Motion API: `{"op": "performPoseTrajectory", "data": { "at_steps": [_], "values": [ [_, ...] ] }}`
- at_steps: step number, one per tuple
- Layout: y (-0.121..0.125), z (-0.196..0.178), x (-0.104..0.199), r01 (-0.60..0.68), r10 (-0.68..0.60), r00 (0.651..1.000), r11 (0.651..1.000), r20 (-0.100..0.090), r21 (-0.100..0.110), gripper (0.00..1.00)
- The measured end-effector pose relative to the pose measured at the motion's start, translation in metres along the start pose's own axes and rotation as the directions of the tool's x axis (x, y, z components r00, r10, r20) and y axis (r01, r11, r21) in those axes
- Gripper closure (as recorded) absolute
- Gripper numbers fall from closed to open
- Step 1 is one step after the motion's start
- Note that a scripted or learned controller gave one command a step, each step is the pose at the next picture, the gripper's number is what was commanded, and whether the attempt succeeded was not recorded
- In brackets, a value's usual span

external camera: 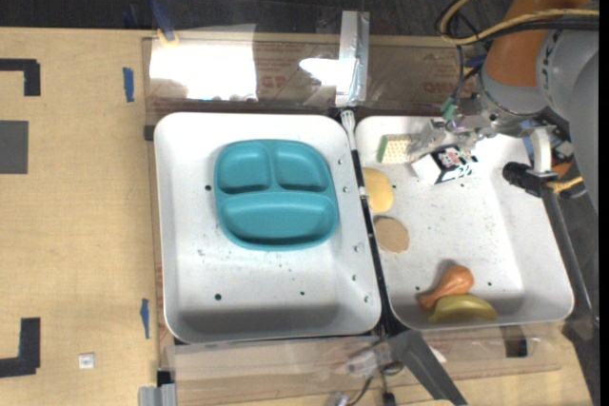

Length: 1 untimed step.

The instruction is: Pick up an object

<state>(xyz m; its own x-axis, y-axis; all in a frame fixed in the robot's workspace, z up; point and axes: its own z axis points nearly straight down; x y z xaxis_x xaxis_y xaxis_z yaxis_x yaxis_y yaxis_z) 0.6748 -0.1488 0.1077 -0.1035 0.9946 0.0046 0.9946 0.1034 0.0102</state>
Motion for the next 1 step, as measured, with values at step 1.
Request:
{"op": "performPoseTrajectory", "data": {
  "at_steps": [1],
  "values": [
    [-0.0013, -0.0002, 0.0208, -0.052, 0.052, 0.998, 0.999, 0.028, -0.004, 0.0]
  ]
}}
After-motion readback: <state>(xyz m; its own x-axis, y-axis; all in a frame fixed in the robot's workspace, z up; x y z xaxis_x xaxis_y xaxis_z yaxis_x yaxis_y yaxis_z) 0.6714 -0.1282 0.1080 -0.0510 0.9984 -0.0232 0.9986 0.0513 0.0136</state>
